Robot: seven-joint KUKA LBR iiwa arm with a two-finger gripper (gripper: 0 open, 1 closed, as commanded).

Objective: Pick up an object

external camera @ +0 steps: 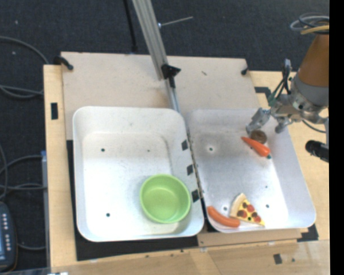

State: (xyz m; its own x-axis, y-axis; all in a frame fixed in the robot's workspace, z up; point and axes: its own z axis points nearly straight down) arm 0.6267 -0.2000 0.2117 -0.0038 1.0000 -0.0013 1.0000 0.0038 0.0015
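My gripper point(268, 124) hangs over the far right part of the right bin point(229, 165). Its two grey fingers are spread apart, so it is open with nothing between them. Just below it on the bin floor lies an orange carrot point(257, 146), with a small brown object point(258, 135) touching its upper end. A pizza slice point(246, 209) and a red sausage point(222, 216) rest near the right bin's front edge. In the front of the left bin point(103, 136) stands a green bowl point(165, 197).
A slanted metal post point(155, 39) rises from the back, ending at the seam between the two bins. Cables lie on the dark floor at the left. The arm's orange band point(315, 62) is at the right edge.
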